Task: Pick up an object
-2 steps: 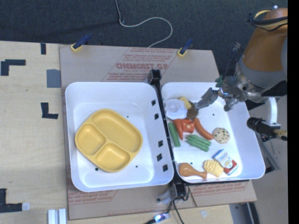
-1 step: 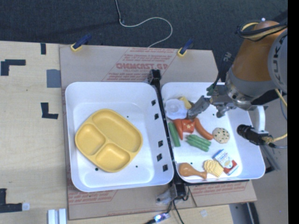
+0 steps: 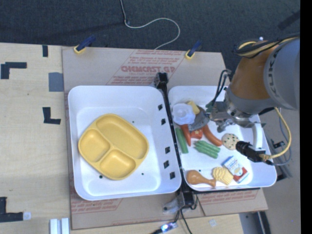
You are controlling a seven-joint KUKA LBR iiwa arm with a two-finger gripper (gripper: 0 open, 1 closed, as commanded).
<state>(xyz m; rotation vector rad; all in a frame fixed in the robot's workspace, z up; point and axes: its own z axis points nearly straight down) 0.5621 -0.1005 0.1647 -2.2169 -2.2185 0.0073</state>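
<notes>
My gripper (image 3: 199, 121) hangs low over the upper left part of the right bin (image 3: 265, 179). It sits just right of a clear plastic cup (image 3: 183, 113) and a small yellow piece (image 3: 193, 105). Directly below it lie a red piece (image 3: 188, 133) and an orange carrot (image 3: 212, 137). A long green bean (image 3: 181, 141) lies along the bin's left wall, and a green pea pod (image 3: 208, 150) lies in the middle. The wrist hides what is right under the gripper, and nothing can be seen held in it.
Near the right bin's front lie a toy drumstick (image 3: 199, 178), a yellow snack (image 3: 222, 175), a red-and-white packet (image 3: 234, 167) and a round cookie (image 3: 229, 140). The left bin (image 3: 83, 97) holds a yellow divided plate (image 3: 113, 146). A black divider (image 3: 169, 130) separates the bins.
</notes>
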